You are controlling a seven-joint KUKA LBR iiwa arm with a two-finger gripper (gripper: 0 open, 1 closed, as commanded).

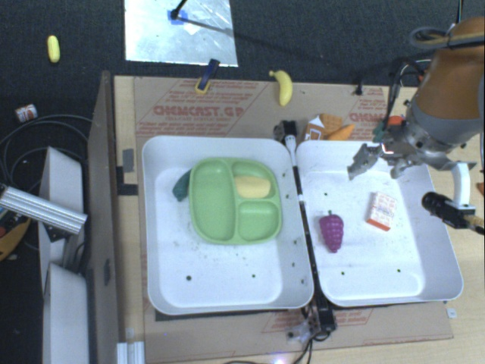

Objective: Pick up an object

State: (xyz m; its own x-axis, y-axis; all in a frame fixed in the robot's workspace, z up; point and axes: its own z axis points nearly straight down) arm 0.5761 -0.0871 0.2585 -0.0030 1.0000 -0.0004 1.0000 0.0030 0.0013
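Purple grapes (pixel 332 230) lie in the right bin (pixel 436 279), near its left side. To their right rests a small red-and-white box (pixel 382 210). My gripper (pixel 381 164) hovers over the far part of the right bin, above and slightly behind the box. Its fingers (pixel 361 162) are spread open and hold nothing. In the left bin (pixel 167 279) sits a green divided plate (pixel 227 203) with a yellow item (pixel 253 186) in its far right compartment. A dark teal object (pixel 181 185) lies against the plate's left edge.
A yellow banana (pixel 283 87) and an orange object (pixel 334 130) lie on the cardboard behind the bins. Farther back there is a blue-and-yellow clip (pixel 206 76) and a shiny foil sheet (pixel 180 21). Cables and metal parts crowd the left side.
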